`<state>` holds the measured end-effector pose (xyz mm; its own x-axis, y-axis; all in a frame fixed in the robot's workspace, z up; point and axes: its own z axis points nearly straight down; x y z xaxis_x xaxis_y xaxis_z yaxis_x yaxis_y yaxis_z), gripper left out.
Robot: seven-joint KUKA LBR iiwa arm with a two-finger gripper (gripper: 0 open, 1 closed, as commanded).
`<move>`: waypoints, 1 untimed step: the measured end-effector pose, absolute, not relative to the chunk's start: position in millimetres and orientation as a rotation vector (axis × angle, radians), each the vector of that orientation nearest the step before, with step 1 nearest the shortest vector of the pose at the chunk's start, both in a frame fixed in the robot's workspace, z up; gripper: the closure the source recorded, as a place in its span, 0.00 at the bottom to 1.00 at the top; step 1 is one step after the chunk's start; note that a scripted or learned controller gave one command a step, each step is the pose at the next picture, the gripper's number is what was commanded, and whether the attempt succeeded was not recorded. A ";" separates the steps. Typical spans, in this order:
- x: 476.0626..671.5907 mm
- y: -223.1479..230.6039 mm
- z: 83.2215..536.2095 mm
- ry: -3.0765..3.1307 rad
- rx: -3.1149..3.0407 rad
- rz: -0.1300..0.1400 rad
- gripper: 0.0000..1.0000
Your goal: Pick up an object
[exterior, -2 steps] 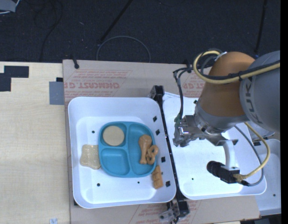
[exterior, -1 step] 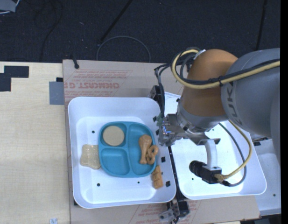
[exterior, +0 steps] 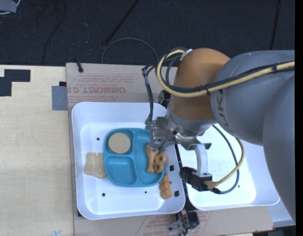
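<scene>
A blue divided plate (exterior: 125, 168) lies in the left white bin (exterior: 87, 127), with a round tan disc (exterior: 119, 142) in its upper compartment. Brown pretzel-like pieces (exterior: 155, 161) rest on the plate's right side, and another brown piece (exterior: 165, 187) lies just off its lower right corner. A pale beige lump (exterior: 95, 164) sits against the plate's left edge. My gripper (exterior: 154, 140) hangs over the plate's right edge, right above the pretzel pieces, mostly covered by the wrist and orange band.
The right white bin (exterior: 239, 191) lies under the grey arm (exterior: 254, 97), with a black cable fitting (exterior: 196, 178) and yellow hose at the divider. Cardboard (exterior: 107, 85) lies under the bins. The bench extends to the left.
</scene>
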<state>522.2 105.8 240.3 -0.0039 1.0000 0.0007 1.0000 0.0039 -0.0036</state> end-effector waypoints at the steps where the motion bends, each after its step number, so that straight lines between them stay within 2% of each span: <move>1: 521.7 104.3 240.3 -2.221 -2.218 0.006 0.00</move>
